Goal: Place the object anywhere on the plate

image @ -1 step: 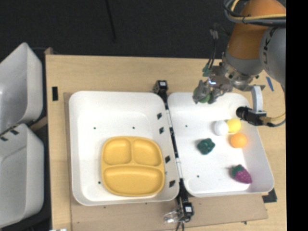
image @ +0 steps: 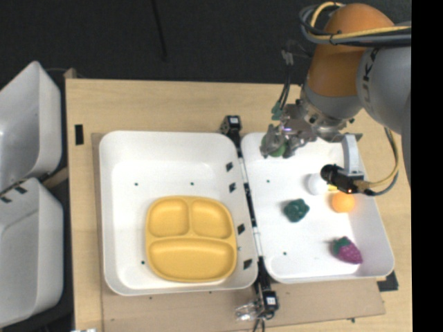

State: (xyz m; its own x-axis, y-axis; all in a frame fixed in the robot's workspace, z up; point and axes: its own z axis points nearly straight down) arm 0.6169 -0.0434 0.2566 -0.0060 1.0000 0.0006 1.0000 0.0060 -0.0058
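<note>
Near left bin: one yellow plate (image: 190,248), three compartments, sitting bare. Right bin (image: 277,185) holding four objects: purple (image: 348,251), green (image: 297,209), orange (image: 341,202), white (image: 315,183). Gripper (image: 280,142) hovering over that bin's far left corner; can't tell finger state. Risk: it's working well off every object, so probably closing on nothing.

Plate (image: 190,247) in left bin (image: 118,185)

Yellow plate (image: 190,249); green (image: 297,210), orange (image: 341,202), white (image: 315,183) and purple (image: 348,250) objects.
</note>
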